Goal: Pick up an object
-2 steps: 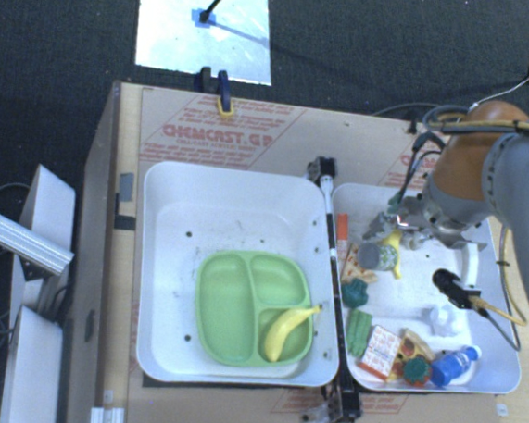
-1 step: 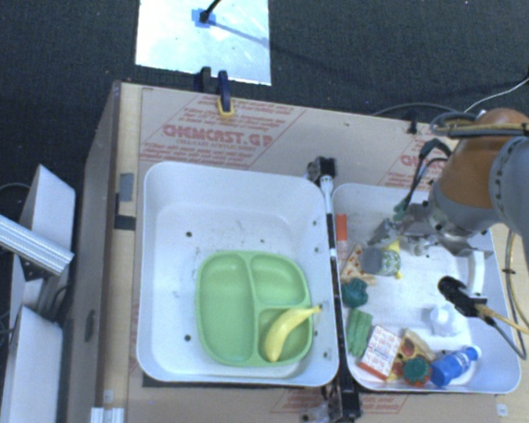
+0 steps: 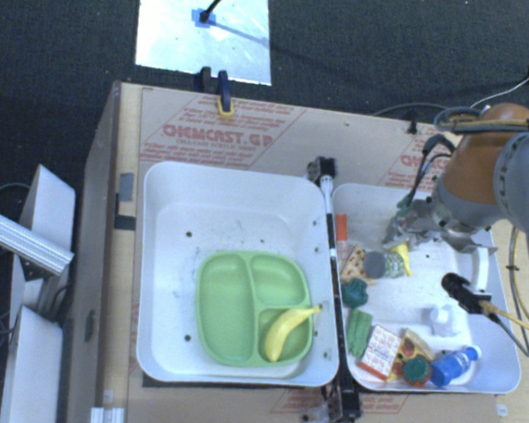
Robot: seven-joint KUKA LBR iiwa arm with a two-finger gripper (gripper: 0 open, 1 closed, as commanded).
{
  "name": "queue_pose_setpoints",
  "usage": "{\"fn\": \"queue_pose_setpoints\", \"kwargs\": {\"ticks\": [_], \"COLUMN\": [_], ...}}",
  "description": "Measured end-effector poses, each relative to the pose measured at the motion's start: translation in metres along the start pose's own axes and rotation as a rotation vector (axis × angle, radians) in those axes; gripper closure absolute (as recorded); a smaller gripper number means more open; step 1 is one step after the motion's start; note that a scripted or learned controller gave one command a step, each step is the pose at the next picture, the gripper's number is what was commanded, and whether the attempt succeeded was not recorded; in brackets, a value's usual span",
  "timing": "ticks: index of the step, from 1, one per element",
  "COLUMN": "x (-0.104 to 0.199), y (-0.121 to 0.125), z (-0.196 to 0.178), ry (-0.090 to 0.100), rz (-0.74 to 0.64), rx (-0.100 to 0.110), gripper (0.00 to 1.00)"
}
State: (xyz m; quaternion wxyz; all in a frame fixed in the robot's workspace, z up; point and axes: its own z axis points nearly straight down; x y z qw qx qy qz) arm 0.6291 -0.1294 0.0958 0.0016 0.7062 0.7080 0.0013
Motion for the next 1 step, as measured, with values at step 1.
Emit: {"fn": "queue_pose_setpoints", "kwargs": {"ticks": [1], "x": [0.1045], "y": [-0.0410], "z": [-0.0899], "ry": [0.002], "rz": [-0.002], "rx": [0.000], "gripper": [1.00]}}
